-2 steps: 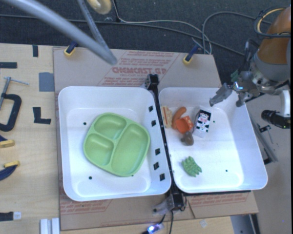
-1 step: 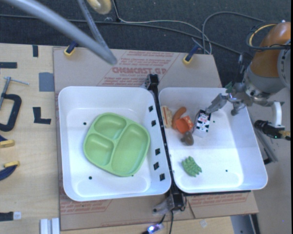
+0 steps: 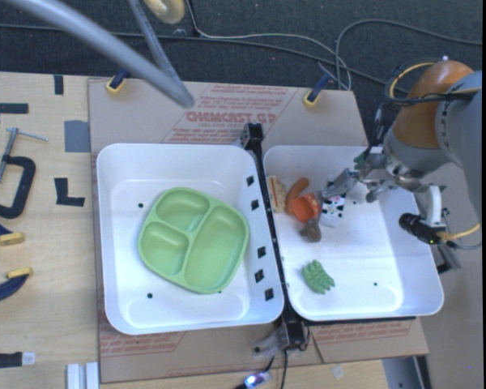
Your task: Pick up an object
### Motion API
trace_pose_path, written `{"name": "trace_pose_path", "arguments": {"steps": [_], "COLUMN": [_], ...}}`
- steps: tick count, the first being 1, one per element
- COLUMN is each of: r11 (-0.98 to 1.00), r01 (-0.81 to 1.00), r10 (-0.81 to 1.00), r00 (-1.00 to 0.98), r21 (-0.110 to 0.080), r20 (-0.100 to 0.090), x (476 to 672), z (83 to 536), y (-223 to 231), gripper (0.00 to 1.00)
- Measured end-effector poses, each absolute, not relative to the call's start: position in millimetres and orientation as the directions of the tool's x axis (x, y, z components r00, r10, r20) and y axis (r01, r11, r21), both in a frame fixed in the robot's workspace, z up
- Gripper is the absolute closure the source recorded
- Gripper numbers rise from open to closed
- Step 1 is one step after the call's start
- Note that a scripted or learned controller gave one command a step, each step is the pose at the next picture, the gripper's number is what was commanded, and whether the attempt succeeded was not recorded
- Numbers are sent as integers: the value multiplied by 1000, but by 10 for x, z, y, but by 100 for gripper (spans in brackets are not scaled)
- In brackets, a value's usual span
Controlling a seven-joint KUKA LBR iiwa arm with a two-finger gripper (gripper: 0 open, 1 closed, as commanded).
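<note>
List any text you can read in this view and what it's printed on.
"CHEMCAST GP": red print on the brown board behind the bins; the last letters are uncertain.
Smaller red lines above and below it on that board: too blurred to read.
Red print on the board's front edge: too blurred to read.

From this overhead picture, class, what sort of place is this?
Probably a robotics lab bench: a grey arm with an orange band, two shallow white plastic bins clamped on cardboard, and a black metal C-clamp nearby.

An orange toy [image 3: 303, 207] lies in the right bin [image 3: 389, 286].
</note>
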State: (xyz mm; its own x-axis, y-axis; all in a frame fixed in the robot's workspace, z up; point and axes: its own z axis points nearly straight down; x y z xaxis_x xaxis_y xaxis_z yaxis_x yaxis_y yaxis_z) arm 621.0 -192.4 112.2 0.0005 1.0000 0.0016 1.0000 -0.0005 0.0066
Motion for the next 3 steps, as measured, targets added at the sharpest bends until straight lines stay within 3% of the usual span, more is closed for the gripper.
{"name": "trace_pose_path", "arguments": {"steps": [1, 3], "r11": [4, 1], "r01": [1000, 1000], "r10": [1000, 1000], "r00": [-4, -1], "r21": [10, 4], "r20": [2, -1], "x": [6233, 6281], "z": [1285, 2360], "y": [-1915, -1961], "gripper": [100, 100]}}
